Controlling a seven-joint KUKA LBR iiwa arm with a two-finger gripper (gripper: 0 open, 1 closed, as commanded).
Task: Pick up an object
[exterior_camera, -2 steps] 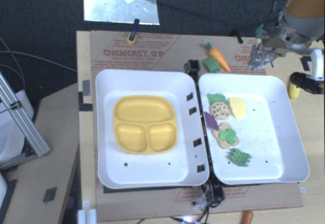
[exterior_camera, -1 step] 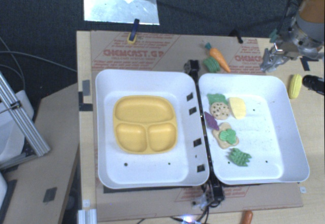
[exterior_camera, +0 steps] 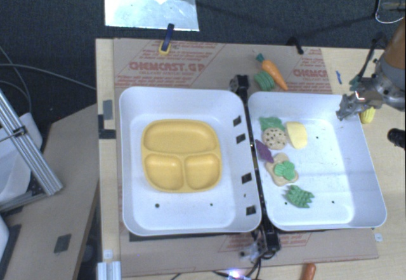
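Up at the far right corner of the right bin (exterior_camera: pixel 355 199), the tool (exterior_camera: pixel 350 107) hangs over the rim, a small grey metal piece under the arm's thick grey wrist (exterior_camera: pixel 392 79); whether it is wide or narrow cannot be told, and nothing is seen gripped in it. Just beside it, outside the bin's rim, stands a small yellow block (exterior_camera: pixel 367 115).

Within the right bin, smooth shallow white plastic with rounded corners, the toys lie in a cluster towards its left side, well apart from the tool. A pale yellow oval piece (exterior_camera: pixel 297 134) touches a round speckled cookie (exterior_camera: pixel 274 138), with a bumpy green leafy piece (exterior_camera: pixel 271 124) just behind them. A dark purple strip (exterior_camera: pixel 263 151) lies nearer the bin's left wall, a tan piece topped with green (exterior_camera: pixel 282 171) in front of it, and a ridged green leaf (exterior_camera: pixel 299 197) nearest the front.

Beyond the bin's far rim, an orange carrot with a green top (exterior_camera: pixel 271 73) rests on the brown cardboard desk (exterior_camera: pixel 209 60).

Left of the right bin sits the left bin (exterior_camera: pixel 133 202), holding a matte yellow divided tray (exterior_camera: pixel 182 155) with three rounded wells.
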